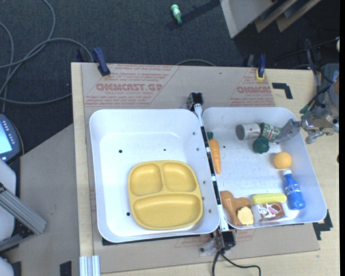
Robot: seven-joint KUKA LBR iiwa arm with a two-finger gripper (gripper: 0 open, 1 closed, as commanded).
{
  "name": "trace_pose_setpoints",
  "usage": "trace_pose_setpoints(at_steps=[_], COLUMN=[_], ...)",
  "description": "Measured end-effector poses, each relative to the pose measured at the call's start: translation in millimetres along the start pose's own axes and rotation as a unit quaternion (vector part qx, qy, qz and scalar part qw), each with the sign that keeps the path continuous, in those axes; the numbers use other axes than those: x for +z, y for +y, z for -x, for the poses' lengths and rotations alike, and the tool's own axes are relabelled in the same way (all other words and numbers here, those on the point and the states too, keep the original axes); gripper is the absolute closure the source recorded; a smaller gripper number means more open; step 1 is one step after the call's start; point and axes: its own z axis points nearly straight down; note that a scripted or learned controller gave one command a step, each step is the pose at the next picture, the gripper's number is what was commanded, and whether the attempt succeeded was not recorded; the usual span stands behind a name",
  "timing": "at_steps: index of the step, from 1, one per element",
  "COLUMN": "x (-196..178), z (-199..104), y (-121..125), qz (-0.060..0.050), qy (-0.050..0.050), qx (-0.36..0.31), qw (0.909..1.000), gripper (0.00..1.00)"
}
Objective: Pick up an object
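My gripper (308,125) hangs over the right rim of the right bin (315,178), near its far corner. Just left of it lie a grey can (248,131) and a small labelled bottle (272,132) end to end, with a dark green round piece (261,145) in front of them. An orange ball (282,160) and a blue bottle (292,190) lie nearer along the right wall. A carrot (215,156) rests against the left wall. At the near end sit a yellow corn cob (268,199), a red-labelled packet (271,211) and a brown toy (233,204).
The left bin (108,135) holds a yellow divided plate (164,194). Blue clamps (101,59) (261,66) grip the board's far edge. Cables and a green object (176,13) lie on the dark floor beyond.
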Motion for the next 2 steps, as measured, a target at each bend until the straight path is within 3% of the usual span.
trace_pose_setpoints(at_steps=[1, 2], x=[107, 146], z=[29, 20], y=[26, 10], qz=[-0.004, -0.001], qy=[0.001, 0.005], qx=[0.001, -0.002], qw=[1.0, 1.0], gripper=[0.0, 0.0])
